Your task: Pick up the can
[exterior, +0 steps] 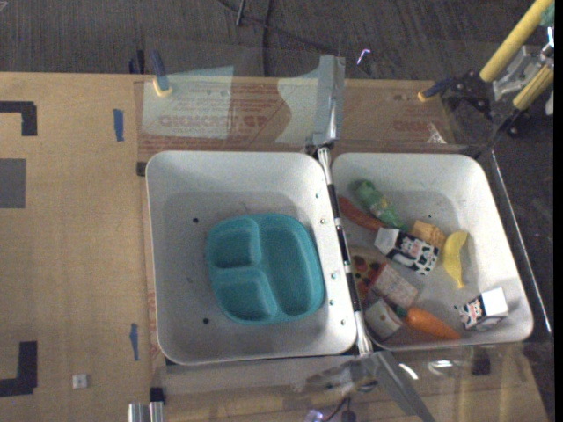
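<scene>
Lying in the near-left corner of the right shallow white bin (493,178), the small pale can (382,318) rests on its side just beside an orange toy carrot (430,323), with a yellow toy banana (455,258) and small cow-print cartons (410,251) nearby. The left white bin (176,178) on the counter holds a teal divided plastic plate (264,268).

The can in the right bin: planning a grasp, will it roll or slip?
The can seems tipped among toys, so it is probably light and stiff. Its round side may roll or slip, and the carrot beside it could get nudged.
</scene>
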`<state>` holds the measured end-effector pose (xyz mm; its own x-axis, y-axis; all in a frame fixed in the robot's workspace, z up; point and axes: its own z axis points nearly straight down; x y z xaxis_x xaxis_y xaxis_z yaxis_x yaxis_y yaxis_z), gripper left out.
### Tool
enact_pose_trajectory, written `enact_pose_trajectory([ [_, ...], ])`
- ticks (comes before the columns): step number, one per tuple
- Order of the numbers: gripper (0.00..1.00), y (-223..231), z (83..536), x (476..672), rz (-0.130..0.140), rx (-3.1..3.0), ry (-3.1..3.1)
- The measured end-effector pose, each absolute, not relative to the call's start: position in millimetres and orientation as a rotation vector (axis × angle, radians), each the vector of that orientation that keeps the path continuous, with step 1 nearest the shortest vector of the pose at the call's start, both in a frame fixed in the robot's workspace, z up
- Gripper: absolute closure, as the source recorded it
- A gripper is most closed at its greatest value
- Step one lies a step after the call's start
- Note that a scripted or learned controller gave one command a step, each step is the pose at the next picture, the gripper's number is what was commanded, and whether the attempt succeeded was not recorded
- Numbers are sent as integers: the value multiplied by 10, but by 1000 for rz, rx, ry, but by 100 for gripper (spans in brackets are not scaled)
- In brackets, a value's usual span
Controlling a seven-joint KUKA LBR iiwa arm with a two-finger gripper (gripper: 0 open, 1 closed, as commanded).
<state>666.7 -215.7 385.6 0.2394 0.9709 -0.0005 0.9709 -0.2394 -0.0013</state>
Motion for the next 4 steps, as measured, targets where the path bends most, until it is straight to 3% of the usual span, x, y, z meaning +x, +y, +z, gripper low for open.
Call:
enact_pose_trajectory([
  [1, 0, -2177, 2392, 6247, -1, -2546, -1843],
  [2, 0, -2122, 4017, 6665, -2, -2368, -2072],
  [3, 0, -2145, 4228, 6678, -4, -2424, -2009],
  [4, 0, -2179, 3832, 6666, 2, -2557, -1824],
])
